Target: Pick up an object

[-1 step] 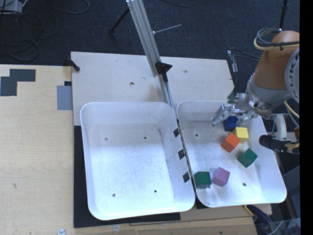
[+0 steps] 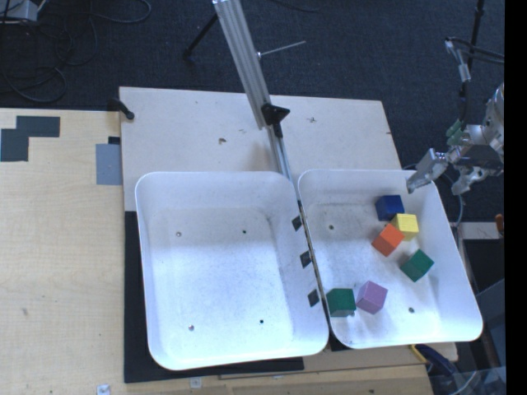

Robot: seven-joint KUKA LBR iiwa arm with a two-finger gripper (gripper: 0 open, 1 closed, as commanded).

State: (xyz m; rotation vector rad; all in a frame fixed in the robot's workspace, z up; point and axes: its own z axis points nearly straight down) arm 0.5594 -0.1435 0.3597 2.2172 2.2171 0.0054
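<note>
Step in hand: approach. My fingers (image 2: 443, 171) hang open and hold nothing at the right of the frame, just above the upper right rim of the right bin (image 2: 461, 245). 6 blocks lie in that bin. The blue block (image 2: 389, 206), yellow block (image 2: 407, 224) and orange block (image 2: 387, 239) sit crowded together, touching or nearly so. The green block (image 2: 417, 265) stands apart with open floor around it, so I judge it the easier target. The next move calls for clearing the rim, then descending.

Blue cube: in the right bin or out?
In. The blue cube sits on the right bin floor near its far wall, touching the yellow cube.
</note>
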